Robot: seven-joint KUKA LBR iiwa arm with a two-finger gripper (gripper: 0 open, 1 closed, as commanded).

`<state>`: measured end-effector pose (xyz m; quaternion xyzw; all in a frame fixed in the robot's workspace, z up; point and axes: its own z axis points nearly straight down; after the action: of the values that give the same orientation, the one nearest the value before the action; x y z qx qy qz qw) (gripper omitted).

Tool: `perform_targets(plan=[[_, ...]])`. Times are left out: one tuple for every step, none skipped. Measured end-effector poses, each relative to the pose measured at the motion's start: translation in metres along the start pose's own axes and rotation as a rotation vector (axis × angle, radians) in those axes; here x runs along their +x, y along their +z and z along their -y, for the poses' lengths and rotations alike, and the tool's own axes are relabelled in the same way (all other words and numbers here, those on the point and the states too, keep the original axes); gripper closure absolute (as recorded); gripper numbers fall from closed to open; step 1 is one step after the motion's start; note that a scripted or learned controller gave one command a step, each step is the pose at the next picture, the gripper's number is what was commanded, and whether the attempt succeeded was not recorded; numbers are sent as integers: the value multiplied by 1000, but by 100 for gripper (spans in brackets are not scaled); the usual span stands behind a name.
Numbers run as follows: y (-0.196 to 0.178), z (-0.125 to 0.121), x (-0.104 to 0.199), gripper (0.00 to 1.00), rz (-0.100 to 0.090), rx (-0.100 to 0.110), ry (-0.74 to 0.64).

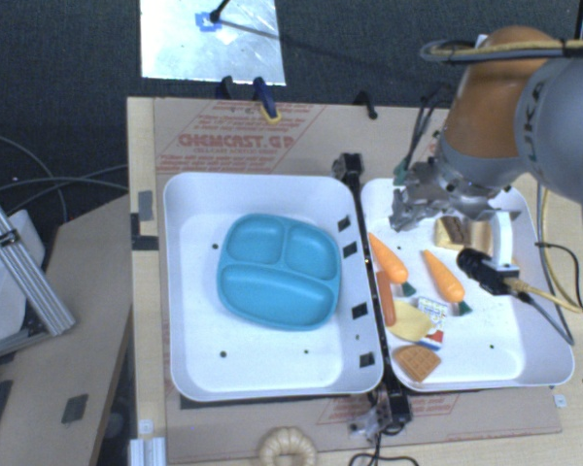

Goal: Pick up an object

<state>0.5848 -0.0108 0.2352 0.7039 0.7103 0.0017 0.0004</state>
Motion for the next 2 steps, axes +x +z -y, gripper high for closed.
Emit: perform_targets(plan=[[9, -18, 40, 100, 0, 1, 1], [11, -16, 77, 100, 0, 2, 1]])
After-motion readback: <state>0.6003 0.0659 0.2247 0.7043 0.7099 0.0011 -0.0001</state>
